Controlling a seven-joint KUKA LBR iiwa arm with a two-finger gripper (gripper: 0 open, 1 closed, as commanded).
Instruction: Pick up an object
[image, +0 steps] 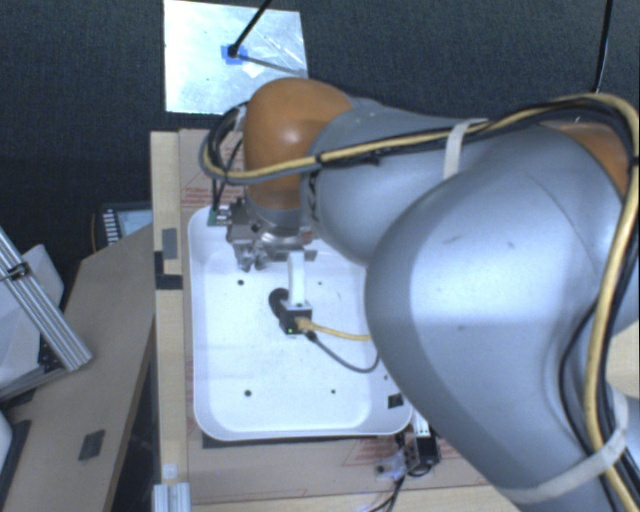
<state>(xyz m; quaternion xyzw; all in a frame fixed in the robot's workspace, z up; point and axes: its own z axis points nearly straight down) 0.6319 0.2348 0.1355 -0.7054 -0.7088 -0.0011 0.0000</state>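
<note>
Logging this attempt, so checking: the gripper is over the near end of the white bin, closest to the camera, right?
No. The camera view shows the gripper over the far end of the white bin, away from the camera, not the near end.

The white bin (250, 400) is seen as smooth plastic with a soft gloss. The arm's grey shell (500, 300) is finished satin-smooth, and its orange band (290, 120) is glossier. The gripper (252, 258) is shown in dull bare metal. A crinkled, shiny foil-like sheet (220, 60) and a ribbed aluminium profile (45, 310) are noted.
</note>
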